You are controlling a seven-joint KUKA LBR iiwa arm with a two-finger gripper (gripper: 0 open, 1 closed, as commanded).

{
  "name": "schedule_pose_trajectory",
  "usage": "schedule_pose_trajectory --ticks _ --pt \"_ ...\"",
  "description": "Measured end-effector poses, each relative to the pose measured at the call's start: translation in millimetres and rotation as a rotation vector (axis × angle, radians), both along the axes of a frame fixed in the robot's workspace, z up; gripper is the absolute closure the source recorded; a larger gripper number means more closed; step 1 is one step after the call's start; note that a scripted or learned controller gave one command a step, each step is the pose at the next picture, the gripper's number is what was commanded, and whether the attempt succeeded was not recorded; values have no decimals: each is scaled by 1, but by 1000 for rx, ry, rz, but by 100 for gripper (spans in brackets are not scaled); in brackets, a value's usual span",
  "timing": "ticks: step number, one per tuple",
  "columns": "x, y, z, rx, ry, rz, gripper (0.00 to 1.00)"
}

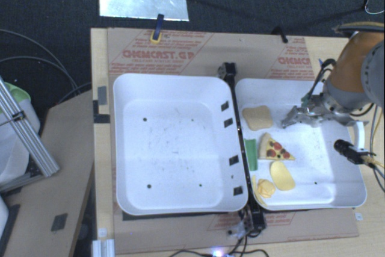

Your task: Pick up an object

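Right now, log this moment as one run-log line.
gripper: over right bin, holding nothing | nearest: bread slice | also in bin: pizza slice, green block, two yellow pieces | pick: not yet done

The arm (361, 69) is cut off by the right edge, so only its orange band and wrist show. The gripper (293, 118) is too small and blurred to tell how its fingers stand. The right bin (313, 198) is partly covered by the wrist along its far right wall, and a small yellow item (265, 188) at its near left corner is too small to identify.
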State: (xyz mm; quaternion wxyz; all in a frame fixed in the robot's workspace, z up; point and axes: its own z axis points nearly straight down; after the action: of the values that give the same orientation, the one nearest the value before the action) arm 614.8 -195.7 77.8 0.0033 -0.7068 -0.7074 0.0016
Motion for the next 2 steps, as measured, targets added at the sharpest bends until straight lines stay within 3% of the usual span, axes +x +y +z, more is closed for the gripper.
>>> schedule_pose_trajectory --ticks 1,2 --pt "-54 105 6 2 -3 9 0" --pt "-51 99 18 -2 -11 2 100"
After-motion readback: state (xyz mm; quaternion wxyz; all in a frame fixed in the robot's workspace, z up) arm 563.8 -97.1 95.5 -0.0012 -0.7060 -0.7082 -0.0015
